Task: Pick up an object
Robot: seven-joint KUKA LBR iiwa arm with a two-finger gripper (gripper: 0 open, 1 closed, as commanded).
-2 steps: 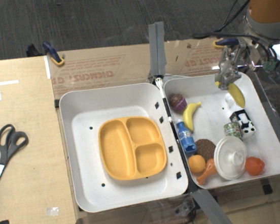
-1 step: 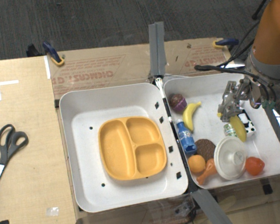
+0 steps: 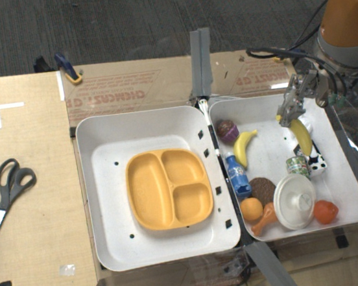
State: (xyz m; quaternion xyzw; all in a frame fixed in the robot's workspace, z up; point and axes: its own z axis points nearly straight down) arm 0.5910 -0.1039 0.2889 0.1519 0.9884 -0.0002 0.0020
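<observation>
**Yellow banana lying under the gripper in the right bin**

The gripper is hovering over the right bin, just above a yellow banana resting near the far wall. Whether it is open or closed I cannot tell. A second banana is lying beside a purple fruit. The left bin is holding an orange divided plate.

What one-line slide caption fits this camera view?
End effector hovers over the right bin of toy food near a banana; left bin holds a yellow divided plate.
</observation>
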